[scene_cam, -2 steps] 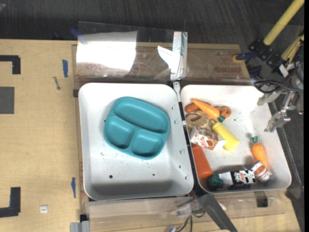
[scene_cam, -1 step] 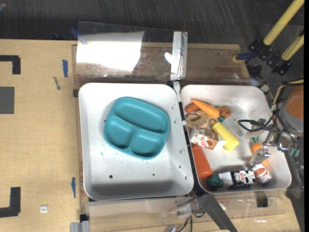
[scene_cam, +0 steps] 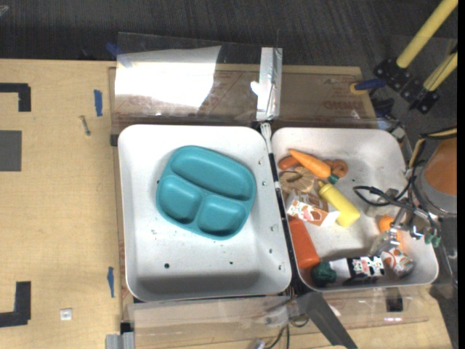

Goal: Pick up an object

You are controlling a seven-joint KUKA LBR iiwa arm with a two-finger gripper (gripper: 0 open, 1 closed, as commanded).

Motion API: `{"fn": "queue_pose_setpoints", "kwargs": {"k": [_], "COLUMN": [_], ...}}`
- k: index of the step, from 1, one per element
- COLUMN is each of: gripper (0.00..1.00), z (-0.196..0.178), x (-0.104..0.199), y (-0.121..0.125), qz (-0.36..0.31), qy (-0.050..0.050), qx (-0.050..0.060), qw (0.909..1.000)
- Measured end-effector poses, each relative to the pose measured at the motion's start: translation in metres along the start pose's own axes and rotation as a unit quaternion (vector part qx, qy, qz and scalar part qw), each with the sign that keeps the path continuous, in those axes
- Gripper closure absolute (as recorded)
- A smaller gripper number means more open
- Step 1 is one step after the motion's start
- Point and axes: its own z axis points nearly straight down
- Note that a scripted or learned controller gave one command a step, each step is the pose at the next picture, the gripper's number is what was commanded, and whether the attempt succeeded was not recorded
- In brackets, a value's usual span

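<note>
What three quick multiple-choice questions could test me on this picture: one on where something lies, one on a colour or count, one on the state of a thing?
1. Where does the divided plate lie?
A. In the left bin
B. In the right bin
C. On the wooden bench outside both bins

2. What colour is that plate?
A. Red
B. Teal
C. Yellow

3. How does the yellow bottle rest?
A. Standing upright
B. Lying on its side
C. Hanging from the gripper

Answers:
1. A, since the plate sits alone on the left bin's white floor.
2. B, its whole surface is blue-green.
3. B, its long body stretches flat across the right bin's floor, beside the carrot and the orange bottle, apart from the gripper at the bin's right side.
</note>
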Motion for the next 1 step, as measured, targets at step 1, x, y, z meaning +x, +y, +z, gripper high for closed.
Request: {"fn": "queue_pose_setpoints", "kwargs": {"k": [1], "gripper": [1.00], "z": [-0.0131], "x": [-0.0031], "y": [-0.0001], "qz": [-0.001], "qy": [-0.005], "qx": [0.001], "qw": [1.0000]}}
